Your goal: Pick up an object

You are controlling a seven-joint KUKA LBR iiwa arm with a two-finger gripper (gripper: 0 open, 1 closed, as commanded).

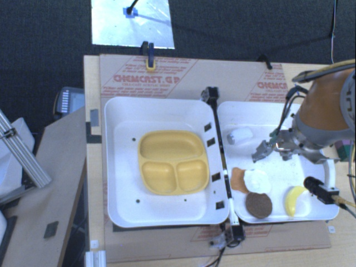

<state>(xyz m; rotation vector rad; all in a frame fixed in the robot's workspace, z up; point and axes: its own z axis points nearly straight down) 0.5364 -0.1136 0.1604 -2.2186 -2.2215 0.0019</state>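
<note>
camera view: tool (260,152), fingers apart and holding nothing, hovers just above white round object (257,180).

Even, bright overhead light, glare on the foil sheet (132,16), soft shadows, slightly grainy and soft overall.

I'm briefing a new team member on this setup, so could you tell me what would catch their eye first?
Probably the yellow divided tray sitting alone in the left bin. Next, the grey arm with its orange band reaching in from the right, its end effector above the right bin, where a white round object, a brown disc and a yellow piece cluster along the near edge.
</note>
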